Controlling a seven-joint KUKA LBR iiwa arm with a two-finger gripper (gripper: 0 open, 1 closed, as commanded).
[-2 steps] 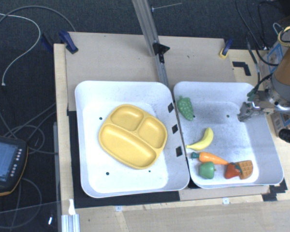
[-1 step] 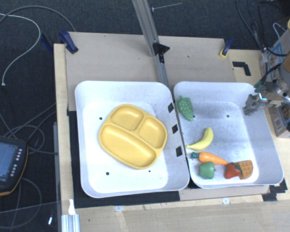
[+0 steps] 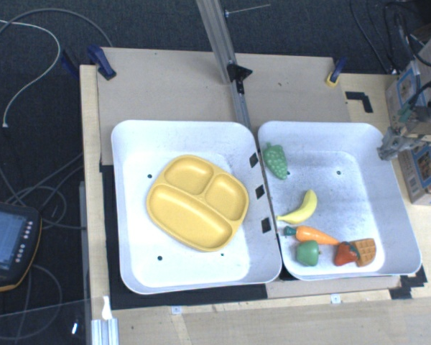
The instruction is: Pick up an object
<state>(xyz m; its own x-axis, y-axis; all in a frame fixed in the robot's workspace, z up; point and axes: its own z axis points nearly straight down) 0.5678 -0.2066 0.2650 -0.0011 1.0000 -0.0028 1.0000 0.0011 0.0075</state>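
Meanwhile, a toy banana (image 3: 301, 208) lies near the middle of the right bin (image 3: 388, 192), its long axis slanting from lower left to upper right, curved belly down and to the right. Just below the banana, a carrot (image 3: 317, 234) points its orange tip right (green top left), beside a green pepper (image 3: 307, 253) and a red-and-orange piece (image 3: 357, 252); green grapes (image 3: 276, 160) sit above and left of it. The left bin (image 3: 129, 192) carries a yellow divided plate (image 3: 197, 202). Both bins rest on a wooden bench (image 3: 172, 85) over dark carpet strewn with cables. The gripper (image 3: 392, 146) hangs at the bin's right rim, well right of the banana; whether it is open cannot be told.
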